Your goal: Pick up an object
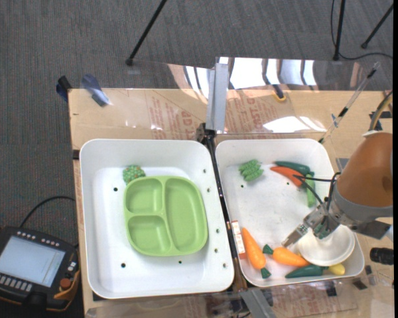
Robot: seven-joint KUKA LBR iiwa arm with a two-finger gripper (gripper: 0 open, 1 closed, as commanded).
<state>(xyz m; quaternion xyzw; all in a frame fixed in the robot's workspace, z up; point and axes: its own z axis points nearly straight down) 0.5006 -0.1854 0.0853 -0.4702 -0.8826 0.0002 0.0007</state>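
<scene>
From above, the gripper [310, 228] sits low in the right bin [276, 152], just over a white bowl [331, 247] — whether it is clenched or released I cannot tell. Two orange carrots [254, 249] lie just beside it, green pods [251, 170] and peppers [293, 171] farther back. The left bin [99, 158] holds a green divided plate [164, 214], with a small green toy [133, 173] at the plate's far corner.

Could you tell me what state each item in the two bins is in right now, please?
green divided plate: flat, upright, in left bin.
green broccoli piece: beside the plate's far corner.
white bowl: upright, right bin, under the gripper.
two orange carrots: lying flat near the bowl.
green bean pods: lying loose.
</scene>
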